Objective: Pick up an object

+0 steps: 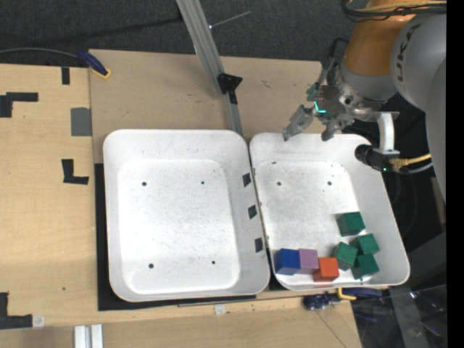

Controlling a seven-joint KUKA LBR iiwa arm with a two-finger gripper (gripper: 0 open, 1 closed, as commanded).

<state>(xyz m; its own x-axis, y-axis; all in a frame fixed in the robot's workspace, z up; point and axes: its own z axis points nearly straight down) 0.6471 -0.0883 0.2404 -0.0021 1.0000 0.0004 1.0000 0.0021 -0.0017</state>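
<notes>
- The gripper (pixel 312 128) hangs over the far rim of the right bin (pixel 377 194), its two fingers spread apart with nothing between them.
- The arm (pixel 406 42), grey with an orange band, comes in past the far right corner of that bin.
- All the blocks lie along the near edge of the right bin, well apart from the gripper.
- A blue block (pixel 288 260) sits at the near left of the right bin; a purple block (pixel 309 259) touches it on its right.
- An orange block (pixel 327 268) lies just beside the purple one, nearer the rim of the right bin.
- Four green blocks cluster in the right bin's near right corner: one (pixel 351 223) stands farthest from the rim, and the other three (pixel 359 255) are packed close together next to the orange block.
- The left bin (pixel 116 194) lies against the right bin's left side.
</notes>
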